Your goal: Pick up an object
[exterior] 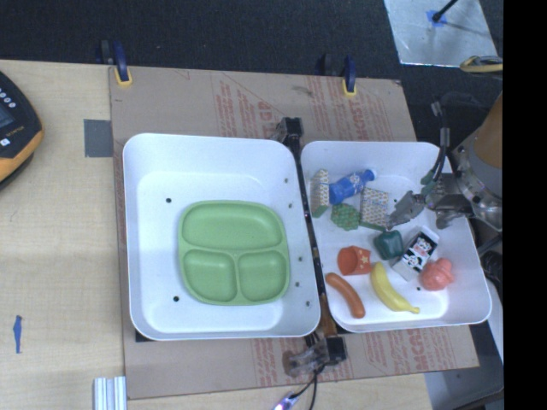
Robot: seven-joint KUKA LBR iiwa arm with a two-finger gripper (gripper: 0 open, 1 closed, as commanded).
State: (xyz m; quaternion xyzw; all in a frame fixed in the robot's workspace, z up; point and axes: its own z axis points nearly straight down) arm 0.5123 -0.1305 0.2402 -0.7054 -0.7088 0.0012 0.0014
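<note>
The right bin (457,313) holds several small toys. Among them are a blue bottle (351,184), a green leafy piece (345,217), a teal block (389,244), a black-and-white carton (419,251), a red-orange piece (353,259), a brown sausage (345,295), a yellow banana (391,289) and a pink fruit (437,273). My gripper (419,219) hangs over the bin's right half, just above the teal block and the carton. It is open, its two fingers spread apart with nothing between them.
The left bin (145,229) bears a green divided plate (232,252). Two patterned beige blocks (320,190) (374,205) lie by the bottle. Blue clamps (349,73) pin the cardboard at the back. A yellow-and-black device (13,135) sits at the far left.
</note>
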